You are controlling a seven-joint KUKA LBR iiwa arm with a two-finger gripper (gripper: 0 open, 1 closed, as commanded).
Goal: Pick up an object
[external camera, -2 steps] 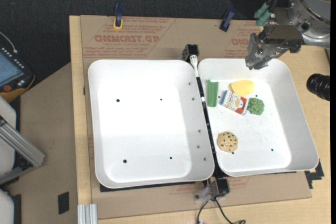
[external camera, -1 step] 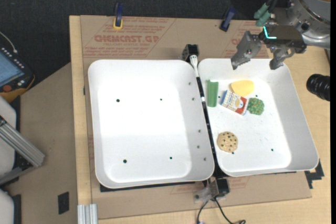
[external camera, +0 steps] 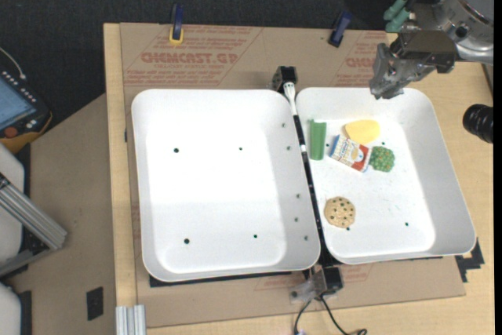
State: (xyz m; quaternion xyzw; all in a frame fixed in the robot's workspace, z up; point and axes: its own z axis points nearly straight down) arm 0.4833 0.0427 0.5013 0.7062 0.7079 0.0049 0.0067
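My gripper [external camera: 386, 89] hangs over the far edge of the right bin [external camera: 439, 192], above and behind the objects, with nothing seen between its fingers. In the right bin lie a green block [external camera: 317, 140], a yellow piece [external camera: 361, 129], a small red, white and blue carton [external camera: 348, 153], a green broccoli-like piece [external camera: 383, 159] and a round cookie [external camera: 340, 212]. The yellow piece, carton and broccoli piece touch one another; the cookie lies apart, nearer the front.
The left bin [external camera: 157, 192] sits beside the right one, with a black divider strip [external camera: 302, 169] between them. Blue clamps [external camera: 176, 23] [external camera: 340, 27] hold the cardboard base at the back. A black round thing [external camera: 478, 120] sits right of the bins.
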